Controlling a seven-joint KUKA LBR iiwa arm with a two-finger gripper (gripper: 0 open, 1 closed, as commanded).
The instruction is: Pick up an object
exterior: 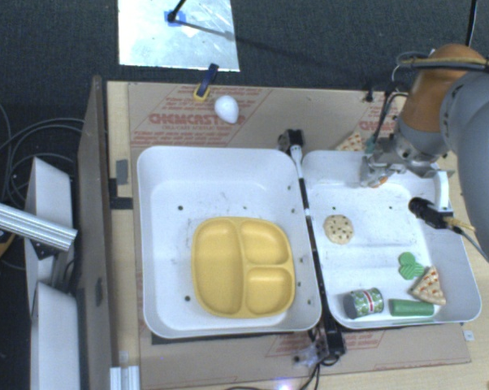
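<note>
The gripper (380, 171) hangs low at the right bin's (472, 295) far rim beside a small orange item (379, 182), well apart from the cookie (338, 228); it risks striking the rim.

A yellow divided plate (243, 266) lay in the left white bin (159, 185), toward its near edge. Both bins rested on a cardboard sheet (253, 112) with red print. On that sheet, beyond the left bin's far edge, sat a white egg-shaped ball (226, 108), with a small blue-and-yellow item (205, 82) just beside it at the cardboard's far edge.
</note>
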